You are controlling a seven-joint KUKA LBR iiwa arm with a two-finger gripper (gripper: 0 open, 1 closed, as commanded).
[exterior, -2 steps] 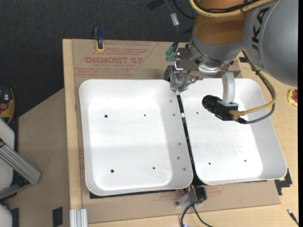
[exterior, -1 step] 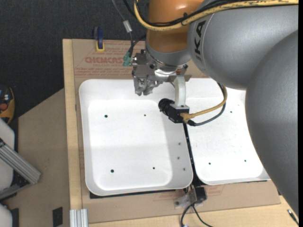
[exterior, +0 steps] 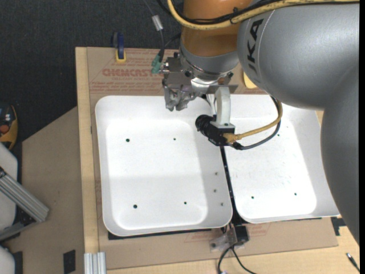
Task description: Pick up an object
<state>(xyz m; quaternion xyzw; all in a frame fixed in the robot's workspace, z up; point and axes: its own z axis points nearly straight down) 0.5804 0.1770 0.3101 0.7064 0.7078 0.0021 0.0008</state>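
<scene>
- My arm (exterior: 296,44) is the biggest thing here: fat grey link coming in from the right, with the orange band (exterior: 219,4) sitting right above my wrist at the far end of the bench.
- The bench top is a brown board (exterior: 85,153) with red "CHEMCAST" lettering along the far edge.
- Two shallow white bins sit side by side on it. The left bin (exterior: 154,176) has four small dark dots on its floor; the right bin (exterior: 274,181) is partly under my arm and has a couple of dots showing too.
- A yellowish cable (exterior: 259,133) loops off a black connector (exterior: 214,131) over the seam between the bins.
- My pincer (exterior: 177,101) hangs over the far edge of the left bin, near its right corner. Honestly can't tell how it's set, it's just a dark metal clump from this angle.
- Can't make out any object to pick up in either bin, nor anything in my pincer.
- Small blue and yellow clamp (exterior: 120,47) on the board's far left edge.
</scene>
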